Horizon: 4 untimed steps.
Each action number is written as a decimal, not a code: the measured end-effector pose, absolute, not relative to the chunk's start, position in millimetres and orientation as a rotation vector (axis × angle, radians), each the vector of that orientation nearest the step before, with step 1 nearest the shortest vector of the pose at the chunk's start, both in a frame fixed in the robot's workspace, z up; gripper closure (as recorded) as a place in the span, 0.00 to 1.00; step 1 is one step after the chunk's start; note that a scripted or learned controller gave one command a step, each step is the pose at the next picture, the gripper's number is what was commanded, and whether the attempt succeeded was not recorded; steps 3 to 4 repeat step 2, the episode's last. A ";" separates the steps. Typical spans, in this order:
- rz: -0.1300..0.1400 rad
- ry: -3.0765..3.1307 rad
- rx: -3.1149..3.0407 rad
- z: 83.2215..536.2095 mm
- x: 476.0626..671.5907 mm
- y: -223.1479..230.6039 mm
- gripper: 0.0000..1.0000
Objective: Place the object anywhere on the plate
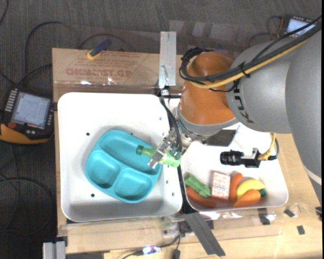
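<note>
Toys sit nearest the camera, bunched in the right bin [275,196] at about 5 o'clock in the frame: a carrot [247,197], a banana [250,186], a small printed box [220,185] and a green veggie thing [197,186], all touching or overlapping each other. Left bin [75,117] holds the teal plate [121,166], a divided one with three compartments, lying flat around 7 o'clock.

Gripper [166,154] hangs right at the plate's 3 o'clock rim, just by the wall between the two bins. It's got a green object [151,152] pinched between the fingers, claw closed down narrow on it. The object pokes out over the plate's right edge, looks like it's above the rim rather than resting in a compartment, can't tell if it touches.

Further back, the orange band [205,90] and the big grey arm [275,85] fill 1 to 2 o'clock. A teach pendant [26,115] sits on the floor at 9 o'clock.
</note>
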<state>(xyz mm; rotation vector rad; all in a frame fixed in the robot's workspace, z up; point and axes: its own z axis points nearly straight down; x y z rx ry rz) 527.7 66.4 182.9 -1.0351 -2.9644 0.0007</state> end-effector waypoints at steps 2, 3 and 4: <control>-0.001 -3.108 -0.437 176.2 496.6 112.2 0.00; -0.001 -3.108 -0.437 176.2 496.6 112.2 0.00; -0.001 -3.108 -0.437 176.2 496.6 112.2 0.00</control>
